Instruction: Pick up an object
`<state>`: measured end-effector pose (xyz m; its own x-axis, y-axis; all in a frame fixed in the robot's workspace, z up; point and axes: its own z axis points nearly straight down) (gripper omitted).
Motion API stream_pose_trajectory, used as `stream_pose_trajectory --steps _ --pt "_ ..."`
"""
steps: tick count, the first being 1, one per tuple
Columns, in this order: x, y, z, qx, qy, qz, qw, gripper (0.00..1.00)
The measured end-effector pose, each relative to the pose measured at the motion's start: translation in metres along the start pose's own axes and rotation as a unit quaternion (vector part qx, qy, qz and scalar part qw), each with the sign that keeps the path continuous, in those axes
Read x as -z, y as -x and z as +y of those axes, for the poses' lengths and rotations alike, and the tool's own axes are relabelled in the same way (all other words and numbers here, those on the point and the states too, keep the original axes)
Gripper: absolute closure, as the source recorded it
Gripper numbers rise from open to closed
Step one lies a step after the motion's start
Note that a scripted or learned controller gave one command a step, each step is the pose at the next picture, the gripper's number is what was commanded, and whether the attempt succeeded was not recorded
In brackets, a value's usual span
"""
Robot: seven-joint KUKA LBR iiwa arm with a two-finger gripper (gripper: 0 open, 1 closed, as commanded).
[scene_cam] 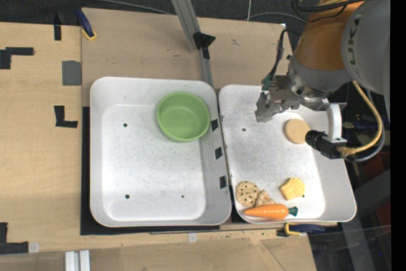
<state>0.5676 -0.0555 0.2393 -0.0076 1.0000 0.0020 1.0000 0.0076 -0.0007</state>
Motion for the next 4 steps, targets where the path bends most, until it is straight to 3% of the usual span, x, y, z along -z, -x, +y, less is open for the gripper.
stream_pose_trajectory --steps 3,4 --pt "-0.019 -0.146 0.043 -0.001 0.000 -0.001 1.0000 1.00" --pt "-0.018 -0.143 0.042 -0.003 -0.001 -0.002 1.0000 0.00"
